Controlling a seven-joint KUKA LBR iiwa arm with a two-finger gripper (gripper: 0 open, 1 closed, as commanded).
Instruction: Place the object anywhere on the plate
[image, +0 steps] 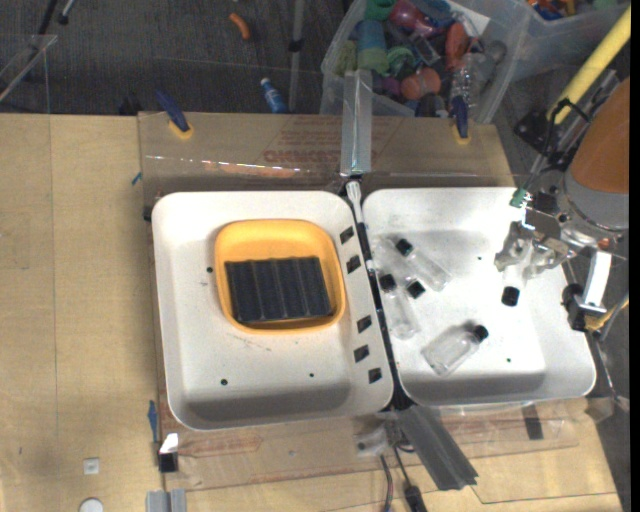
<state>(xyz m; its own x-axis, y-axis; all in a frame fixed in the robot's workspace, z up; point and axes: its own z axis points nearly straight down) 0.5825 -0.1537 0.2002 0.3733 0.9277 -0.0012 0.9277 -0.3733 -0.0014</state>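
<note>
An orange-yellow plate rests in the left bin. A black ribbed rectangular slab lies flat on it and covers most of its middle. Several clear plastic bottles with black caps lie in the right bin: one near the front, one further back and one against the divider. A small loose black cap sits on the bin floor. My gripper hangs over the right bin's far right side, just above and behind that cap. Nothing is seen held in it.
A raised divider with black tabs separates the two bins. The arm's orange band and grey wrist come in from the right edge. A box of colourful toys stands behind the bench. Blue clamps hold the board at the back.
</note>
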